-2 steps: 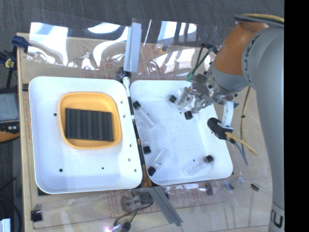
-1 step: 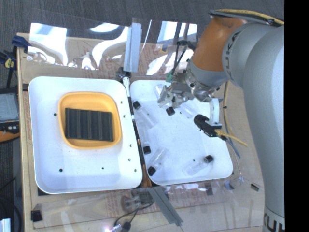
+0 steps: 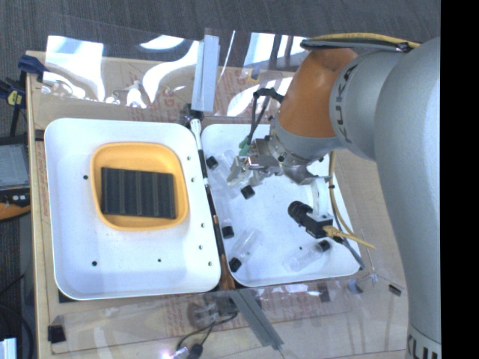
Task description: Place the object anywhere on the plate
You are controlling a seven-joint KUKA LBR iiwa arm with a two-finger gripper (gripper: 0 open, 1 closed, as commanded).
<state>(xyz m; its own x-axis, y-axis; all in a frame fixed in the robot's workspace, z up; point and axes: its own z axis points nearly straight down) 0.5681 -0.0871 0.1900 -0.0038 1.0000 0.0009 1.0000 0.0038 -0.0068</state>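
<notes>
Arm: My arm [image 3: 389, 126] comes in from the right of the view. Its thick grey body covers the right side of the desk [image 3: 112, 321].
Band: The orange band [image 3: 318, 88] sits over the back edge of the right bin [image 3: 273, 200]. From there the wrist bends down and toward the left.
Tool: The tool [image 3: 241, 167] is low over the back left part of the right bin, near the wall shared with the left bin [image 3: 75, 245]. It shows a bit of green on its upper side. I cannot tell how far open it is, and I cannot make out anything in its hold.
Object: I cannot say which loose thing is the one meant. All of the loose things lie in the right bin, well apart from the plate.
Black bits: Black bit one [image 3: 247, 192] lies just in front of the tool, and I cannot tell if they touch. Black bit two [image 3: 212, 161] lies to the tool's left, close to the shared wall. Black bit three [image 3: 227, 232] lies farther forward by that same wall. Black bit four [image 3: 235, 263] is at the front left corner.
Clear bits: One clear bit [image 3: 251, 239] lies near black bit three. The other clear bit [image 3: 303, 259] lies toward the front of the right bin.
Plate: The plate [image 3: 138, 155] is yellow with a dark ribbed middle. It lies flat in the left bin, toward the bin's back half.
</notes>
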